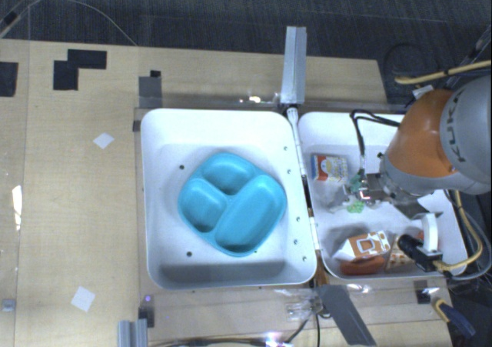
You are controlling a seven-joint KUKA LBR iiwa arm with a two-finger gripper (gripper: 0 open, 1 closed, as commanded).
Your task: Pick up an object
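The arm's gripper (360, 195) hangs low in the right bin (338, 126) at centre right of the frame, whether its jaws are wide or closed I cannot tell, and the brown packet (367, 251) at lower right lies unlifted, so picking remains

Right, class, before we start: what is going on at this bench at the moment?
A grey robot arm with an orange band reaches from the right into the right-hand white bin. Its hand sits low over the middle of that bin, near a small white and red packet; whether it grips anything cannot be told. A brown and orange packet lies at the bin's near end. The left-hand white bin holds a blue three-compartment plastic dish, untouched.
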